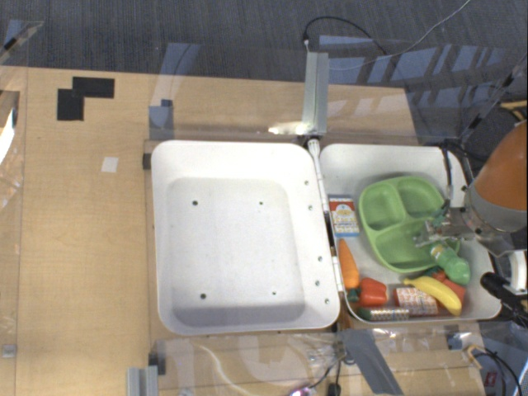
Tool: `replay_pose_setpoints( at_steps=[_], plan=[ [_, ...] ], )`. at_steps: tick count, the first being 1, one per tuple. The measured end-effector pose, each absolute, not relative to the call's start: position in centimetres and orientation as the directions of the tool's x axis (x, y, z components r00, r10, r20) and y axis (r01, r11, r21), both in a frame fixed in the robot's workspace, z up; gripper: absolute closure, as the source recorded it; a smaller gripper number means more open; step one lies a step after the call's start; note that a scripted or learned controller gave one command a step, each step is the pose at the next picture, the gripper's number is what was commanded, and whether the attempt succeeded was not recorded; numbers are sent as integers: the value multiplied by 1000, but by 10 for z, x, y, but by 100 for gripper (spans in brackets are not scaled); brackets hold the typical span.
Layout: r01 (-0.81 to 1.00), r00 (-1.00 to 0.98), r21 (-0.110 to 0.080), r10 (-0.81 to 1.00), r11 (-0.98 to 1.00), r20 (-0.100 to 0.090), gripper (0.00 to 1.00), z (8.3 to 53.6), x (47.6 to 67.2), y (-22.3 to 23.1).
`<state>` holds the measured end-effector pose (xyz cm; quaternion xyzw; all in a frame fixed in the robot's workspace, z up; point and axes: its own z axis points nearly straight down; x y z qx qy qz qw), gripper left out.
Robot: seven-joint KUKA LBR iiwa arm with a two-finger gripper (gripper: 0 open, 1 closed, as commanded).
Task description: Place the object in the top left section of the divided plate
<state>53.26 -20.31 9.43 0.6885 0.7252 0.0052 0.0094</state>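
Note:
The green divided plate (394,213) lies in the right bin (330,165), with two small sections at its far side and one large section nearer me. My gripper (431,233) hangs over the plate's near right edge, reaching in from the right under the orange-banded wrist (505,180). Just below and to the right of it lies a small green toy (454,266), touching the plate's rim. Whether anything sits between the fingertips cannot be made out.
Along the right bin's near side lie a yellow banana (437,292), a snack box (411,300), a red pepper (373,290) and an orange carrot (349,264). A small carton (343,218) rests by the left wall. The left bin (162,221) adjoins it.

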Motion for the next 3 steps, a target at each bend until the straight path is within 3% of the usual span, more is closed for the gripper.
replay_pose_setpoints(
  at_steps=[1,2,3],
  plan=[
    [992,-128,-13,992,128,2,100,94,607,-210],
    [995,-26,-98,999,27,20,100,91,637,-218],
    [993,3,-121,1000,0,21,100,91,645,-219]
  ],
)
